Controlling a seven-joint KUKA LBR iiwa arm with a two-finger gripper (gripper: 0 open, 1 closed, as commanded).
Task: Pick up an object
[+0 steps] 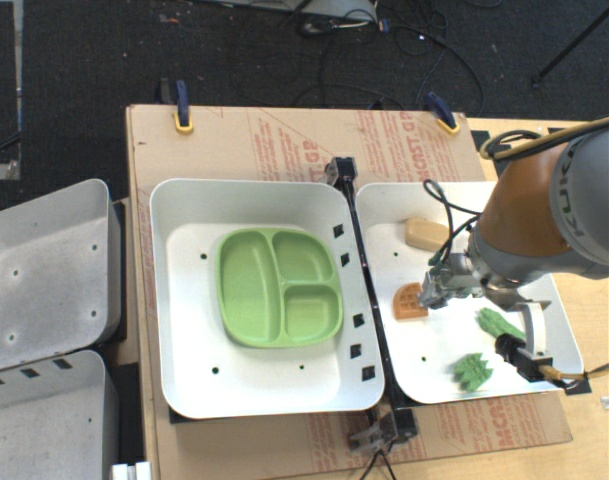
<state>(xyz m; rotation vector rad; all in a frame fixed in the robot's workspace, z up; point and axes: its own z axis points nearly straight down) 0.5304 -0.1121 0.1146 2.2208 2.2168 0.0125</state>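
In the right bin (424,383) lie an orange waffle-like piece (409,302), a tan bread-like block (425,234) and two green leafy pieces (473,370) (500,323). My gripper (434,293) reaches down from the grey and orange arm (529,218), right beside the waffle piece's right edge. The wrist hides the fingers. The left bin (179,368) holds a green divided plate (280,287).
A black divider (362,278) runs between the two bins. Both sit on a brown board (244,133) clamped at the back. White trays (44,268) lie off to the left. Cables hang from the arm over the right bin's back part.
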